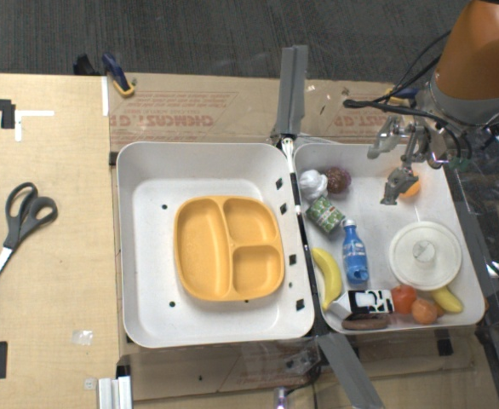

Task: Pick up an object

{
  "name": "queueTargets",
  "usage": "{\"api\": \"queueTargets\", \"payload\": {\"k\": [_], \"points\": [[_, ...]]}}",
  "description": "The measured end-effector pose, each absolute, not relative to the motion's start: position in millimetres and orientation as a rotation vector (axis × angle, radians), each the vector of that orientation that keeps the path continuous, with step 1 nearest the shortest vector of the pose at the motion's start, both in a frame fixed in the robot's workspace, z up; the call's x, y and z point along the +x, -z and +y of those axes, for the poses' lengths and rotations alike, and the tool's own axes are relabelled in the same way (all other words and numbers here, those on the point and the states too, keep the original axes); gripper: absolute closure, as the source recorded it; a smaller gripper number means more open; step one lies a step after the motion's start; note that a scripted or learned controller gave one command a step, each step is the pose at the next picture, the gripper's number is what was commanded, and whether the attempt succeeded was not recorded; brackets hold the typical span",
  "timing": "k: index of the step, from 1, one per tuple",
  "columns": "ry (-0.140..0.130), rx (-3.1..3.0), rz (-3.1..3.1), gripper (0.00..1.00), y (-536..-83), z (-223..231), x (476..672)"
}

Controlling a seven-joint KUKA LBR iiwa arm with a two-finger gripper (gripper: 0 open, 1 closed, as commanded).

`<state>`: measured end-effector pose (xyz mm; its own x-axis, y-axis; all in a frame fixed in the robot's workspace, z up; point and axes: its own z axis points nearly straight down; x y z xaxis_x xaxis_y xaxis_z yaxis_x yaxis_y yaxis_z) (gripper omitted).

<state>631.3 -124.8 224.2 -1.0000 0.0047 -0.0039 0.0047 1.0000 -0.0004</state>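
My gripper (400, 186) hangs over the back right part of the right bin (467, 228), reaching in from the right. A small orange piece (412, 189) sits right against its tip; whether it is gripped is unclear. Below it in the bin lie a white round lid (425, 252), a blue bottle (354, 252), a green can (326, 214), a banana (326, 275), a silver ball (311, 181) and a dark maroon ball (339, 179). Along the front edge are a red tomato (404, 296), an orange fruit (424, 311), a yellow fruit (447, 299) and a black-and-white box (369, 301).
The left bin (139, 228) holds a yellow divided plate (230, 248). Scissors (20, 220) lie on the wooden bench at far left. A blue and yellow clamp (117, 73) sits behind the left bin. A grey bar (292, 92) rises behind the seam between the bins.
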Motion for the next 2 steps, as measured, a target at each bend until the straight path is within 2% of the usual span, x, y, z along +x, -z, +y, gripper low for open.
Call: {"api": "queueTargets", "payload": {"k": [1,2], "points": [[0.004,0.220,3.122,0.00,-112.9,-108.7,631.9],[0.001,0.318,3.121,0.00,-92.9,-113.0,561.5]]}}
